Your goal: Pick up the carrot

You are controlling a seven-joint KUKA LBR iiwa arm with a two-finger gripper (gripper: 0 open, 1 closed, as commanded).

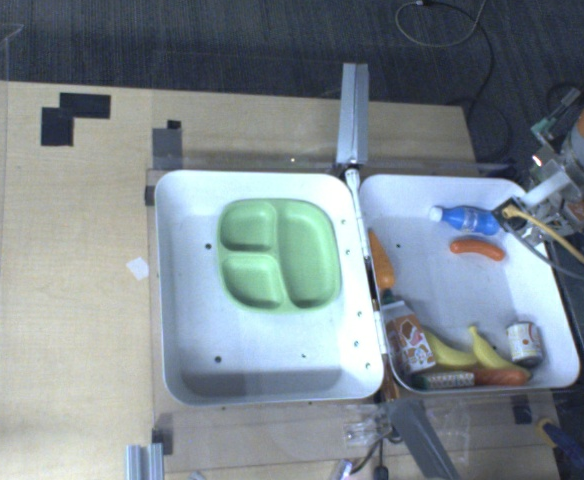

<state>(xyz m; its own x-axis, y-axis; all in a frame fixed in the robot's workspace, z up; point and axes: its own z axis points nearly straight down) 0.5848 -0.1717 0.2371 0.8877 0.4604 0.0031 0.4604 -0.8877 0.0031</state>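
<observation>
your gripper (520, 211) sits at right bin's (562, 298) far right rim; can't tell how jaws stand. just beside it: blue bottle (469, 219), sausage (477, 250) below that. your carrot (380, 261) lies against right bin's left wall, well apart from gripper. near front wall: carton (408, 341), bananas (462, 350), small can (524, 343). left bin (182, 298) holds green divided tray (278, 253).

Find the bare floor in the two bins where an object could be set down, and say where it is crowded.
Left bin: bare strips surround the green tray, widest along the near wall. Right bin: an open patch lies mid-floor, bordered by carrot, bottle, sausage and bananas. Its near edge is crowded, with carton and can too.
</observation>
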